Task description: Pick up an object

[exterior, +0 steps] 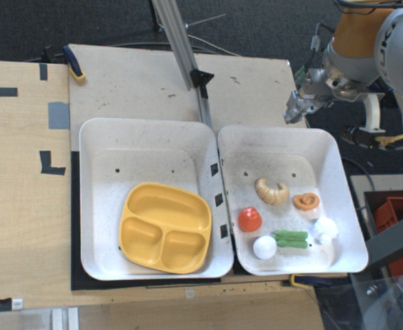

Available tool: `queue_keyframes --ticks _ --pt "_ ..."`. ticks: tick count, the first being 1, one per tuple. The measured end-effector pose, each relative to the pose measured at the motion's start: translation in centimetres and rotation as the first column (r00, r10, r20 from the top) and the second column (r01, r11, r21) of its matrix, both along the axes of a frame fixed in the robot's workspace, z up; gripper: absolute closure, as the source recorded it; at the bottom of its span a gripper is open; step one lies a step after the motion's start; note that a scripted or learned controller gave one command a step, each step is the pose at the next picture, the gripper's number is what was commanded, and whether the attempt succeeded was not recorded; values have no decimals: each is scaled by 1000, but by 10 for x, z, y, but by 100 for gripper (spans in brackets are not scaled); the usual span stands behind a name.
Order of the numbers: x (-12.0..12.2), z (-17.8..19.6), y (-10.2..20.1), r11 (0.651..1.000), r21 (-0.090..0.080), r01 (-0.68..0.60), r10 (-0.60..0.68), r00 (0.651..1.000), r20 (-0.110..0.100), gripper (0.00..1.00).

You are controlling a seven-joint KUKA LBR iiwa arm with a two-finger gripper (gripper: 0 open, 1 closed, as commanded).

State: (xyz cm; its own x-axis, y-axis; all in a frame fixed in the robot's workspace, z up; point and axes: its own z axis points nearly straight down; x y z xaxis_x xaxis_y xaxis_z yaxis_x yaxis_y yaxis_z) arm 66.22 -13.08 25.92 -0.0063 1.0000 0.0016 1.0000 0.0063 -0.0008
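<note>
The right bin (325, 143) holds a tan croissant (273, 192), an orange ring-shaped pastry (306, 201), a red tomato-like piece (249, 219), a green pod (291, 239), a white ball (264, 247) and a white lump (324, 229). My gripper (296, 110) hangs above the back edge of that bin, near its far right corner, well apart from all the objects. Nothing shows between its fingers.
The left bin (98, 150) carries a yellow divided tray (165, 227). A grey metal pole (177, 33) slants down to the seam between the bins. A yellow-and-blue clamp (73, 63) lies at the board's far left corner. Cables hang at the right.
</note>
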Motion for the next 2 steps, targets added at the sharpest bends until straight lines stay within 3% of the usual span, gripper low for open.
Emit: queue_keyframes --ticks 2 --pt "7 -12 112 1000 0 0 0 1000 -2 100"
